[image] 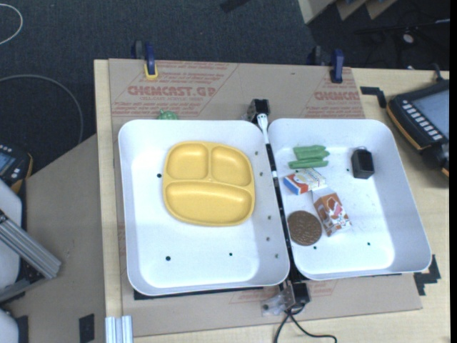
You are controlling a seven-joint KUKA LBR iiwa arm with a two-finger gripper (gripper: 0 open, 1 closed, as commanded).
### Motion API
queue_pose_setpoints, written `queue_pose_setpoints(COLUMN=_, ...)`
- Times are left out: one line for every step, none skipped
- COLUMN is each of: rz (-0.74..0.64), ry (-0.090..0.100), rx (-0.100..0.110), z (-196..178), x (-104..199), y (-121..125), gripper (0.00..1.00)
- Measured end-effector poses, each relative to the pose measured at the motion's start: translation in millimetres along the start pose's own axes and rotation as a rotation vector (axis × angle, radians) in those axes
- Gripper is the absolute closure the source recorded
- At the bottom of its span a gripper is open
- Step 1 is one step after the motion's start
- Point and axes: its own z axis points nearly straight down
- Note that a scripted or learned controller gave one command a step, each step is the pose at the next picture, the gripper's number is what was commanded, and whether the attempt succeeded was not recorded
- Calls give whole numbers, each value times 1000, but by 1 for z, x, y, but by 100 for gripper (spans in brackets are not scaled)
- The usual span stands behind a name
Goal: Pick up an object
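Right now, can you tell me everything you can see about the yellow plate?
The yellow plate lies flat and right side up in the left bin, a bit toward the back. It looks like smooth, slightly shiny plastic, a rounded rectangle with raised ridges that split it into three compartments: two smaller ones at the back and one long one at the front. Nothing lies in any compartment. It rests on the bin's white floor and touches nothing else; its right edge sits near the divide between the two bins.

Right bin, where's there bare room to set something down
In the right bin, bare floor lies right of the black block and along the near edge below the brown disc. It is crowded at the left-centre: green pods, small carton, red packet.
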Motion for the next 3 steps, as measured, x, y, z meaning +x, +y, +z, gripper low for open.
queue_pose_setpoints(rz=3, ry=-9, rx=-17, z=-44, x=-47, y=0, gripper=100)
queue_pose_setpoints(rz=0, ry=1, rx=0, z=61, x=-44, y=0, gripper=100)
queue_pose_setpoints(rz=-7, ry=-7, rx=-24, z=-40, x=17, y=20, gripper=100)
